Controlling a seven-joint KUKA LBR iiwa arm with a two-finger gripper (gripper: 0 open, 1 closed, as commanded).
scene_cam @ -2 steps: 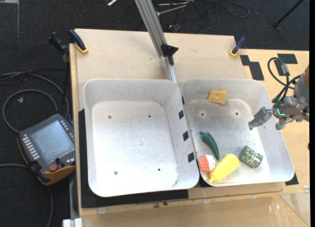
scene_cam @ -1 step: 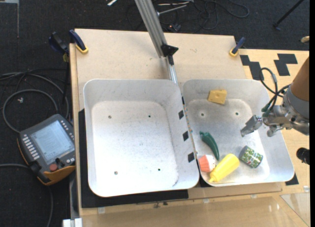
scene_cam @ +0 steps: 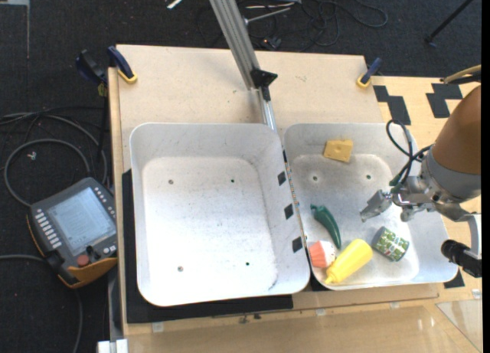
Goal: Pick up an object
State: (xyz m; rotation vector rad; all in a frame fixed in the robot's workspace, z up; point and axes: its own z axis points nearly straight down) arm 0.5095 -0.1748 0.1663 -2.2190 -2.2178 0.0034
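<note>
Nearest the camera, the yellow bottle [scene_cam: 349,260] and green can [scene_cam: 391,243] lay just below the gripper [scene_cam: 378,205], whose fingers stood slightly apart, holding nothing. The green pepper [scene_cam: 327,223] lay leftward; the yellow block [scene_cam: 338,150] beyond.

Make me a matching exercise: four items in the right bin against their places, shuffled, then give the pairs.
Items
1. yellow block
2. green pepper
3. yellow bottle
4. green can

Places
A. at the bin's near edge, beside a small red and white object
B. near the bin's far wall, apart from the rest
C. middle of the bin, just above the red and white object
D. just below the hand, towards the bin's right side

Pairs: 1-B, 2-C, 3-A, 4-D
</note>
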